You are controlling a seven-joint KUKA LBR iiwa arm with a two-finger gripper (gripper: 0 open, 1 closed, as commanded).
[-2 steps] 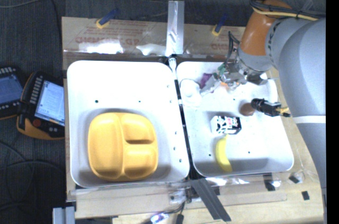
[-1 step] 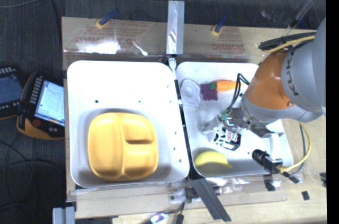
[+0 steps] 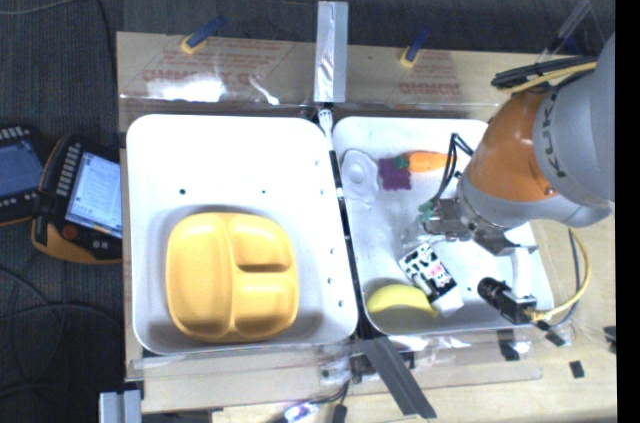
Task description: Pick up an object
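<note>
The yellow sponge [image 3: 400, 303] is being left beside the black-and-white block [image 3: 428, 271], over which the gripper [image 3: 445, 223] is being positioned, jaw state untellable.

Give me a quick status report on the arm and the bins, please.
Claw low in right white bin, over black-and-white patterned object. Yellow rounded object and orange carrot-shaped toy close by. Yellow compartment tray in left bin.

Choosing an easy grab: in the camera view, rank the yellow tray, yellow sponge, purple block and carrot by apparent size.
Largest to smallest:
1. yellow tray
2. yellow sponge
3. purple block and carrot look alike; unranked.
</note>
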